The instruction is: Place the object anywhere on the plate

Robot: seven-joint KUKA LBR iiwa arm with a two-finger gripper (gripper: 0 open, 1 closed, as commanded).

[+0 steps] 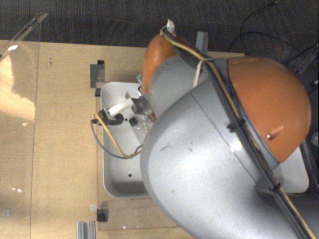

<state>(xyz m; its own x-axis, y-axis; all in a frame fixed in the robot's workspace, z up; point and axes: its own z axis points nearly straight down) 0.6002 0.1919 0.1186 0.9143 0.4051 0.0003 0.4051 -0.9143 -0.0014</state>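
My grey arm [209,148] with its orange band covers most of the scene and hides much of both bins. The gripper [142,111] hangs low over the left white bin [115,183], near its upper half. A small green sliver [140,77] peeks out at the arm's edge by the bin's far rim; what it belongs to cannot be told. The bin's near floor is bare apart from a tiny dark speck [129,175].
The bin sits in a wooden bench [55,148]. Black clamps stand at its far left corner [99,72] and near left corner [102,214]. A metal bracket [85,229] lies at the front edge. Dark carpet [99,9] lies beyond the bench.
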